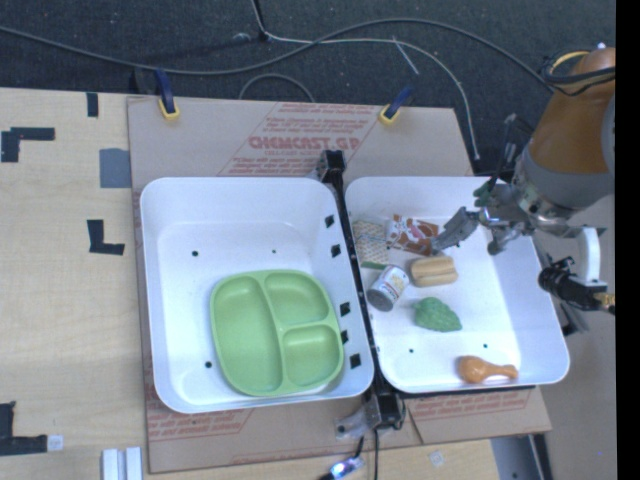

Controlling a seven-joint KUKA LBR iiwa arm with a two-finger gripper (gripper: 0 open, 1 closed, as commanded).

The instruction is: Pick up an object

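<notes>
Several small things are lying in the right bin (535, 313): a tan block (433, 271), a can (388, 287), a green lump (437, 316). The hand (478, 230) is hovering spread and holding nothing near the block; it should be centring over the block before descending.

Brown cardboard sheet (290, 143) with red print lies under both bins, held by two blue-yellow clamps (165, 103) (396, 103) at its upper edge. Black cables (300, 40) cross dark carpet (100, 18) along frame top. Black tape marks (25, 143) on wooden bench (60, 298), left side.
</notes>
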